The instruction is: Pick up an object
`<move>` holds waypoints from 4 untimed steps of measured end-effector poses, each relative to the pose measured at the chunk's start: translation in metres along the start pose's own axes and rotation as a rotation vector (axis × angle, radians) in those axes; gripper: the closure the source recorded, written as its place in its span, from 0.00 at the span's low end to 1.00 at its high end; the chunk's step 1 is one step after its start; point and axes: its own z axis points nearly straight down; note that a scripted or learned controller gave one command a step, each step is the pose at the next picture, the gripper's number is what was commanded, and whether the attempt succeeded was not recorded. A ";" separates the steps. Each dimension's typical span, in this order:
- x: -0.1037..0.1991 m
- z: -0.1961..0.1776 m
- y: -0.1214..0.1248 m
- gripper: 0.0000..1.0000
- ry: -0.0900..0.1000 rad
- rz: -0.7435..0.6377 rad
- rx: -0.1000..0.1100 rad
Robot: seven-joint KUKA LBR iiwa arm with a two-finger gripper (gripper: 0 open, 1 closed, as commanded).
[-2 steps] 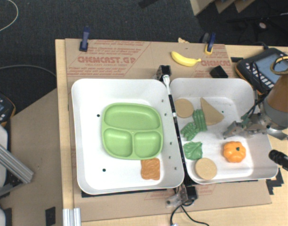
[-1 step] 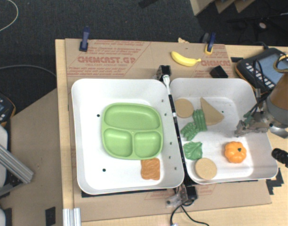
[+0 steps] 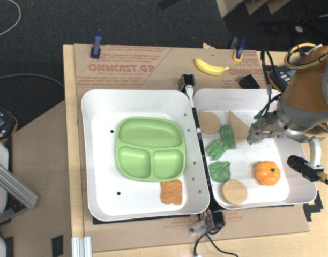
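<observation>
Several toy foods are lying in the right bin (image 3: 292, 197); the pincer (image 3: 253, 134) is hovering beside the tan wedge (image 3: 238, 124), its state impossible to tell. That wedge is probably light, stiff and slick, best gripped across its flat sides.

Both white bins, the left bin (image 3: 94, 143) and the right bin (image 3: 292, 189), look like smooth, slightly glossy plastic. The green divided plate (image 3: 150, 149) in the left bin has a soft satin plastic sheen. Near that bin's front edge the orange waffle piece (image 3: 171, 191) has a rough, bumpy surface. The desk (image 3: 121, 63) is matt brown cardboard with red print. At its back edge lies a glossy yellow banana (image 3: 211, 67). The orange pumpkin (image 3: 267, 173) in the right bin shines like plastic.
</observation>
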 end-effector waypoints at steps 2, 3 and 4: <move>0.182 -0.067 -0.057 1.00 0.005 -0.003 0.009; 0.218 -0.239 -0.067 1.00 0.005 0.000 -0.013; 0.193 -0.221 -0.069 1.00 -0.001 0.011 0.008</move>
